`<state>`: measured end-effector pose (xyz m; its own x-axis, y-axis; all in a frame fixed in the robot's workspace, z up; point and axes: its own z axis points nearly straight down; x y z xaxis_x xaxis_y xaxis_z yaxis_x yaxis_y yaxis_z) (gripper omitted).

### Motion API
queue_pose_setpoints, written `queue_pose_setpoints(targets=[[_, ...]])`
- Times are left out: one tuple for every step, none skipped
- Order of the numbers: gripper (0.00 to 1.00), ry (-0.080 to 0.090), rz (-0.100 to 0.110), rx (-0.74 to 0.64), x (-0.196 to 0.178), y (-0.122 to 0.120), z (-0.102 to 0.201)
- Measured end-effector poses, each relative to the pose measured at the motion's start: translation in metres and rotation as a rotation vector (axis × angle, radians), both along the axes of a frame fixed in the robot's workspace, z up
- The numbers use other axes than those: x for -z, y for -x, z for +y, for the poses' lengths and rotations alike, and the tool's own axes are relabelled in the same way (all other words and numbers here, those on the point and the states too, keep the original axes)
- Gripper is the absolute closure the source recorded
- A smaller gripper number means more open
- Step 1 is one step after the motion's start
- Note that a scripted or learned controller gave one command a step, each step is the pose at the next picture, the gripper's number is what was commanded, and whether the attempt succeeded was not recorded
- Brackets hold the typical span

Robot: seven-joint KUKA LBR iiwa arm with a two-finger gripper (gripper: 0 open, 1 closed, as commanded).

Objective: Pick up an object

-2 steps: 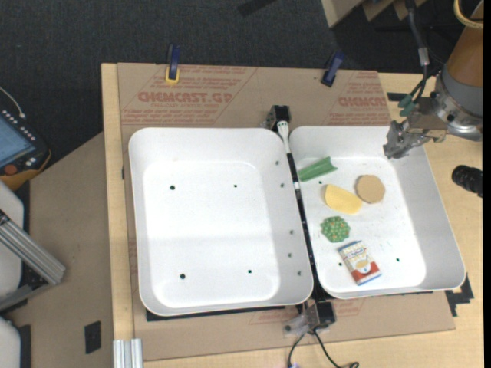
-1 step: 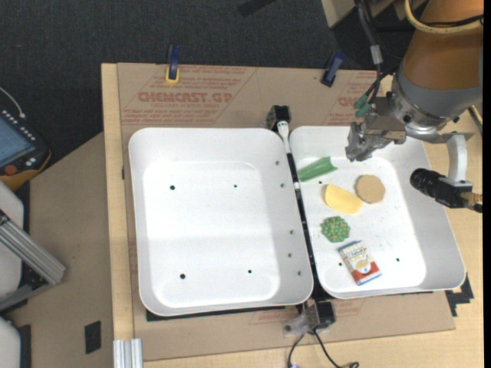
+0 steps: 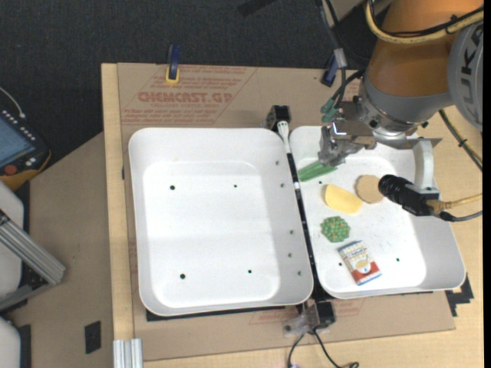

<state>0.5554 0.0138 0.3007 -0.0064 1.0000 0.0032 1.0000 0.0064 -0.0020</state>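
My gripper (image 3: 331,156) hangs over the back left part of the right bin (image 3: 430,271), directly above a flat green strip (image 3: 311,172) that lies by the bin's left wall. In front of it lie a yellow lump (image 3: 342,198), a tan round piece (image 3: 369,188), a green knobbly ball (image 3: 334,228) and a small red, white and blue box (image 3: 360,261). The fingertips point down near the green strip; I cannot make out anything held between them.
The left bin (image 3: 153,282) sits beside the right one, sharing a central divider (image 3: 298,205). A black cylindrical part (image 3: 403,193) on the arm's side overhangs the right bin. Blue clamps (image 3: 173,62) hold the cardboard base at the back.
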Motion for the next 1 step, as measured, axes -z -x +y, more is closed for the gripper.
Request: queue_pose_setpoints(targets=[[1.00,-0.001,-0.005,-0.003,-0.0339,0.0416,0.0669]])
